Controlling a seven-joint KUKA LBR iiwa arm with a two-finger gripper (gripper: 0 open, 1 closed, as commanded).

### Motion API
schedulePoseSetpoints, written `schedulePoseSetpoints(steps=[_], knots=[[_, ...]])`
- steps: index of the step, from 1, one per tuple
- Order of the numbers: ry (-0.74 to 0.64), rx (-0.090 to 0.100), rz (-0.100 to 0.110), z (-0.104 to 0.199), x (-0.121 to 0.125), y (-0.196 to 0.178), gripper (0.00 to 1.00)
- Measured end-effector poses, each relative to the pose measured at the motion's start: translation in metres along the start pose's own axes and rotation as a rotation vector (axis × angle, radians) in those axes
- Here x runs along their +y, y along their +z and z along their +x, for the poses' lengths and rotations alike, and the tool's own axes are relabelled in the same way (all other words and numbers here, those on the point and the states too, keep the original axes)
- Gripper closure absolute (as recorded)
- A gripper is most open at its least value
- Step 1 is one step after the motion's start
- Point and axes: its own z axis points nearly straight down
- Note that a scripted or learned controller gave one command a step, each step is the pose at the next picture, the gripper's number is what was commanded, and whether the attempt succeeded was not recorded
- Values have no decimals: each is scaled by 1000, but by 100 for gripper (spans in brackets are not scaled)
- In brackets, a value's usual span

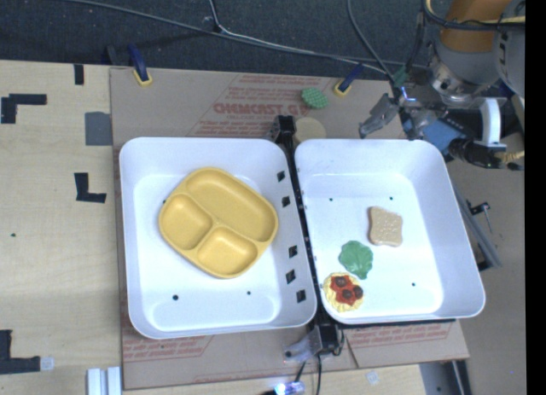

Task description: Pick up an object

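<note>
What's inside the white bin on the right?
The right bin holds three toy foods: a slice of bread, a green leafy piece and a small pizza. Whatever lies beneath them is covered.

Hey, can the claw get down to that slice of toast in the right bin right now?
Probably yes. The toast slice lies flat on open bin floor, apart from the green broccoli piece, with nothing over it; the claw hangs above the bin's far rim.
</note>
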Motion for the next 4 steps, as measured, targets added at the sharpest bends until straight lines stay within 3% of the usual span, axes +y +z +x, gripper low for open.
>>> schedulePoseSetpoints(steps=[1, 4], knots=[[-3, -2, -13, 0, 2, -9, 0], [-3, -2, -10, -20, -10, 162, 0]])
